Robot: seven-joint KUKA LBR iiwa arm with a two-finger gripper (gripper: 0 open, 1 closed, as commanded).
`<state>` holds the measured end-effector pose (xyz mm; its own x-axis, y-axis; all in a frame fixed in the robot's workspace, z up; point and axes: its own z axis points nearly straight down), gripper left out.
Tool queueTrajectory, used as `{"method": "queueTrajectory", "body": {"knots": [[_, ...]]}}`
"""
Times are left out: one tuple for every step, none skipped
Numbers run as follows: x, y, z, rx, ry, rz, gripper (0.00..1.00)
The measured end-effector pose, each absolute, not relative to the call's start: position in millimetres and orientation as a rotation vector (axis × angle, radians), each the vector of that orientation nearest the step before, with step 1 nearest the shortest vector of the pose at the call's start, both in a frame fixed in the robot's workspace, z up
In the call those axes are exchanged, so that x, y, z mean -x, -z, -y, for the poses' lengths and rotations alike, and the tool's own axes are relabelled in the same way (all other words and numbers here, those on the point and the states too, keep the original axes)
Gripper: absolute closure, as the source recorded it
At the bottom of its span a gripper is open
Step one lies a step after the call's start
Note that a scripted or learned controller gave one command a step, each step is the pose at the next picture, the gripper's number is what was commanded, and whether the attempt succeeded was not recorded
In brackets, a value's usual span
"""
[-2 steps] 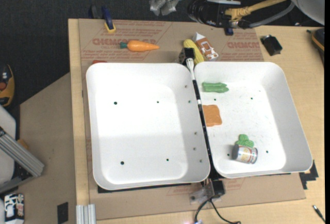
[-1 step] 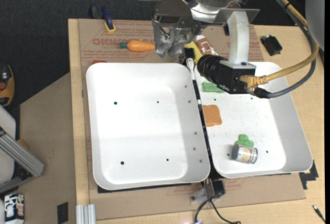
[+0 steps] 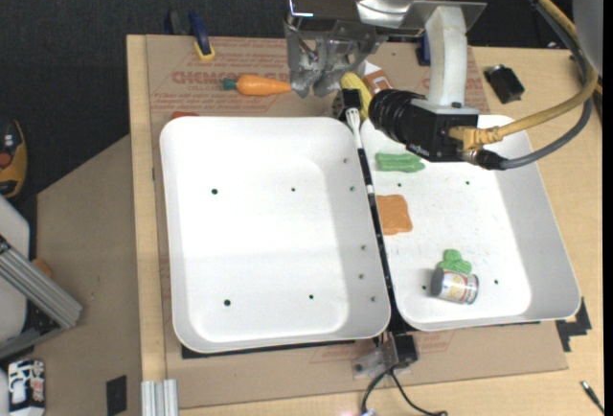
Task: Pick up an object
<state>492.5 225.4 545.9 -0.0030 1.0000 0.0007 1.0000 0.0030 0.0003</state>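
Nearest, at the near edge of the bench, a small black connector (image 3: 402, 349) with its cable, just below the place where the two bins meet. Then, in the right bin (image 3: 536, 213) near its near edge, a small tin can (image 3: 454, 287) lying on its side, and touching it on the far side a small green toy (image 3: 454, 261). Further in, close to the left wall of the same bin, a flat orange piece (image 3: 394, 214). Beyond that, toward the far edge of the right bin, a long green piece (image 3: 398, 162), lying flat across the bin. Beside it all, the left bin (image 3: 192, 213), white, with some dark dots on its floor. Over the far part of the right bin, a black cylinder (image 3: 414, 122) fixed to the arm, with a tan hose leaving to the right. At the far corner where the bins meet, a yellow object (image 3: 353, 84), partly hidden. Just beyond the far edge of the left bin, hanging low over the bench, the gripper (image 3: 321, 69); nothing seen in it, and whether spread or closed not possible to tell from this angle. Left of it on the bench, near but apart, an orange carrot (image 3: 259, 85) with a green end. Farthest, by the far left corner of the bench, a blue and yellow clamp (image 3: 199, 34).
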Motion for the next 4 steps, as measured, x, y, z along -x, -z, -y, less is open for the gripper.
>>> {"method": "queueTrajectory", "body": {"knots": [[-492.7,-556,-226,2.217,0.004,2.227,1.0],[-492.9,-567,-227,2.216,0.007,2.228,1.0],[-493.1,-577,-228,2.215,0.011,2.231,1.0],[-493.3,-588,-228,2.215,0.015,2.233,1.0]]}}
